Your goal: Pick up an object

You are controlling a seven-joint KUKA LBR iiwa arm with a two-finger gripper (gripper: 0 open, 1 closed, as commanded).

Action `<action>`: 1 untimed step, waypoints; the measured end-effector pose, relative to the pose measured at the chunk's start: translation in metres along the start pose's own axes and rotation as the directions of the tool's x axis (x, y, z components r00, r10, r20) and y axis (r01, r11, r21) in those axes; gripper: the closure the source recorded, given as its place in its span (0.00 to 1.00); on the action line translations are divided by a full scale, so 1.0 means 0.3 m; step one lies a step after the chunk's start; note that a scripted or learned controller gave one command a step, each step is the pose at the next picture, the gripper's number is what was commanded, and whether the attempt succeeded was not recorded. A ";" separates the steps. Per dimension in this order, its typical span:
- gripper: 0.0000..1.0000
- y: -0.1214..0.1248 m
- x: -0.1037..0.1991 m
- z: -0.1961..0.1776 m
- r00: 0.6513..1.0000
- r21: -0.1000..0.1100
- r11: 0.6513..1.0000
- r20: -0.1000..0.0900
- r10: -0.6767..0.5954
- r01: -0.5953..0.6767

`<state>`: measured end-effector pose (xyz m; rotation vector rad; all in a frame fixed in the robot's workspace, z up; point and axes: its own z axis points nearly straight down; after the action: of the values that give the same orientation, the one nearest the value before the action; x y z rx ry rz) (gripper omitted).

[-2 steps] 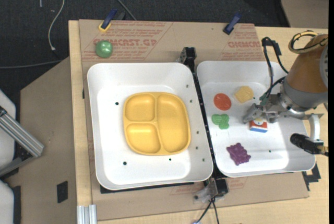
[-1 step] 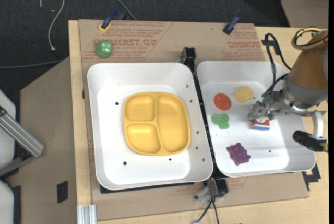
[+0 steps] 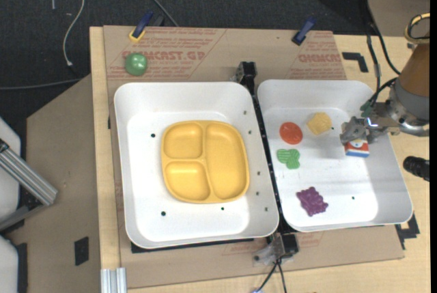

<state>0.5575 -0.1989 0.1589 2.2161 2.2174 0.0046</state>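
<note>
Poised right over the block in the right bin, presumably to grasp; gripper opening impossible to tell.

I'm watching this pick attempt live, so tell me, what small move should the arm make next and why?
Probably a short, straight descent. The pincer sits directly above the small red, white and blue object in the right bin, and nothing shows between its fingers yet. The yellow piece lies apart to the left, so lowering looks safe.
</note>
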 end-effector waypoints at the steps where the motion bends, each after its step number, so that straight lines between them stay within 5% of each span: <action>1: 1.00 0.018 0.013 -0.213 1.000 -0.002 1.000 0.000 -0.002 0.002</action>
<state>0.5626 -0.1947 0.2227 2.2129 2.2186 0.0066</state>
